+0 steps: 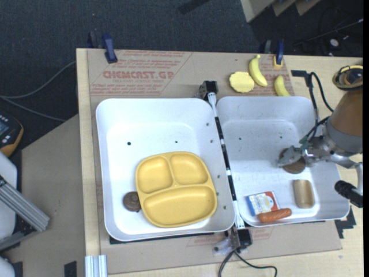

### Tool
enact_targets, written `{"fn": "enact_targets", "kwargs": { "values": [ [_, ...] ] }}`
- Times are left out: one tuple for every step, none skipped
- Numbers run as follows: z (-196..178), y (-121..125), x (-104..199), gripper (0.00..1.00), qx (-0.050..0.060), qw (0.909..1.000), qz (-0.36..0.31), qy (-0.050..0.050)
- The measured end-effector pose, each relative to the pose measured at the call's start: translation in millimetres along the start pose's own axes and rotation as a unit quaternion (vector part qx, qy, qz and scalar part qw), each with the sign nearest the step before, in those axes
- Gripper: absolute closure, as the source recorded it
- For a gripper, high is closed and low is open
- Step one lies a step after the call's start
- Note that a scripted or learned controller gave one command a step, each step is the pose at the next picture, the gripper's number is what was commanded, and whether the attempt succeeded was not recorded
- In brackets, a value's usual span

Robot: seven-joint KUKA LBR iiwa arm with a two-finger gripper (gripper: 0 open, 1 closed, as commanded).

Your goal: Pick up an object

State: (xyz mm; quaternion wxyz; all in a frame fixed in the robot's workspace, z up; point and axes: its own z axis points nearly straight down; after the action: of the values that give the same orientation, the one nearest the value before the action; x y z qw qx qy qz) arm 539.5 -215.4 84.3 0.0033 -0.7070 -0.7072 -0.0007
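My gripper [290,156] reaches in from the right and is low in the right bin [253,117], near its middle right. A dark brown round piece [296,167] lies directly under the gripper tip, partly covered by it. Whether they touch is not visible. Nearer the front of that bin lie a tan bread roll [304,193], a small blue and white carton [261,202] and a reddish sausage [275,215]. The left bin [115,126] holds a yellow divided plate [174,188] with a small brown disc [131,201] at its left edge.
On the bench behind the right bin lie two bananas [258,72] [281,86] and a yellow lumpy toy [241,82]. Black clips [207,89] join the bins along their shared wall. The back half of each bin is bare white floor.
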Motion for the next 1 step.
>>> {"fn": "enact_targets", "kwargs": {
  "values": [
    [-11.1, 1.9, -1.0, 1.0, -0.003, 1.0, 0.0, -0.003]
  ]
}}
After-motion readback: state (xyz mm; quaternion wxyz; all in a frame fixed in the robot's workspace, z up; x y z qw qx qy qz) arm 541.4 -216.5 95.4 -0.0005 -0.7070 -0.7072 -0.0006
